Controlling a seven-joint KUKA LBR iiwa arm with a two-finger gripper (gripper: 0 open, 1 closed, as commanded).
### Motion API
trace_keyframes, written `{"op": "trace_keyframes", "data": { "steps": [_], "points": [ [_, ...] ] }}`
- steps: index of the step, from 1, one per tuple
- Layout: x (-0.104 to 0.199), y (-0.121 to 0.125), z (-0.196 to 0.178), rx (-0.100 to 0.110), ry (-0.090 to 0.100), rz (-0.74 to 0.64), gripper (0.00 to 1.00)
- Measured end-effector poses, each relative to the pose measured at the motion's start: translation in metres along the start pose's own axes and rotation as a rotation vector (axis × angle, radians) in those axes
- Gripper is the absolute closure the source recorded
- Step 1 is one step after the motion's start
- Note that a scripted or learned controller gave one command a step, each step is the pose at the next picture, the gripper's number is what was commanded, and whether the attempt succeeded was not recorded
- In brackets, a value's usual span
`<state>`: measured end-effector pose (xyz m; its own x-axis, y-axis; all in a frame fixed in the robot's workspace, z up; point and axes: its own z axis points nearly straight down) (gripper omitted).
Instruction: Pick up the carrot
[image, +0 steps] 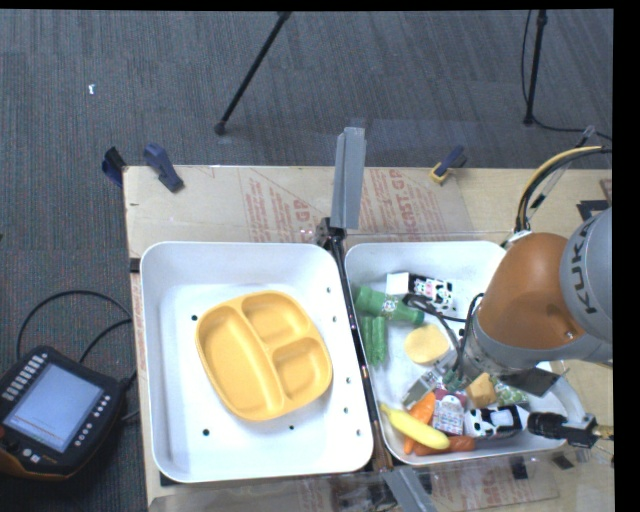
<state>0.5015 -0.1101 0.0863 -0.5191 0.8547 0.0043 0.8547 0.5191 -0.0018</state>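
Though end effector grip state unclear, carrot crowded near bin front edge.

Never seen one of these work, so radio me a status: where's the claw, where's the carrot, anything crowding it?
Gripper low in right bin, beside carrot. Carrot lying among toys, not seen lifted. Banana touching carrot; yellow divided plate in left bin.

Even, bright overhead light; the shallow white plastic bins look nearly washed out. Shadows are soft. Small toys seem slightly blurred.
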Motion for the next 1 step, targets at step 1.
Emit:
{"op": "trace_keyframes", "data": {
  "steps": [1],
  "points": [
    [-0.0029,0.0045,-0.0128,-0.014,-0.011,0.005,1.00]
  ]
}}
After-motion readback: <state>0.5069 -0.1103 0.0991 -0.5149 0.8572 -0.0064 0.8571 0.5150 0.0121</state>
